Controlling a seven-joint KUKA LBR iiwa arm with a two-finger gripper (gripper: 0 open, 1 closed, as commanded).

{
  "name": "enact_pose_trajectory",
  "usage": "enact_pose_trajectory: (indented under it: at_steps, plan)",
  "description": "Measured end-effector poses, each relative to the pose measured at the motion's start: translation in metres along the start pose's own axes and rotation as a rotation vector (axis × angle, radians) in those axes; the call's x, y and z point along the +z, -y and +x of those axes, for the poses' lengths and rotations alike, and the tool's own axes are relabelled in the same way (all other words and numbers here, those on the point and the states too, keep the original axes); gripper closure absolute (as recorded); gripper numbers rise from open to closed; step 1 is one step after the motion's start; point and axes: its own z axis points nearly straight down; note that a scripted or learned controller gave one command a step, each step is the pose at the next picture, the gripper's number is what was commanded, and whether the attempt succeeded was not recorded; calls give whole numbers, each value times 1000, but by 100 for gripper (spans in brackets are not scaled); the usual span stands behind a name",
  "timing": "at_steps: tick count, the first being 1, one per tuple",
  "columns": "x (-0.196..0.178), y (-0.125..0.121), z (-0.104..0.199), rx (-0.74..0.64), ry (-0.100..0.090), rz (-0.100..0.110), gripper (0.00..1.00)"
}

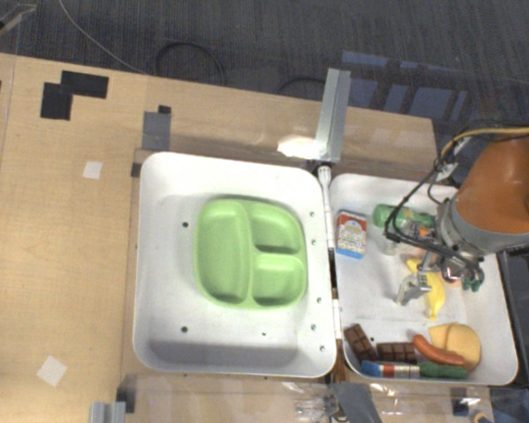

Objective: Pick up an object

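Two shallow white bins are seen on the bench, and the gripper [420, 284] is lowered into the right bin [501, 364], where its metal fingers are too small and blurred for their spread to be told, and nothing is plainly seen between them. A yellow banana [434, 292] lies just beside and partly under the gripper, a small red-and-white carton [352, 235] to its left, a green bottle [396, 216] above it, and a bun with a sausage [452, 345] below. Much of the bottle is hidden by cables, and a green divided plate [249, 252] rests in the left bin [155, 335], well apart.
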Motion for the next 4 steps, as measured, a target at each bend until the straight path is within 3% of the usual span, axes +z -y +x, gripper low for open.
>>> enact_pose_trajectory:
  at_steps: [1, 2, 3, 4]
  plan:
    - [2, -41, 51, -82, 7, 2, 0]
    - [5, 4, -7, -17, 5, 0, 0]
    - [3, -16, 40, -127, 6, 2, 0]
    - [5, -12, -21, -274, 4, 0, 0]
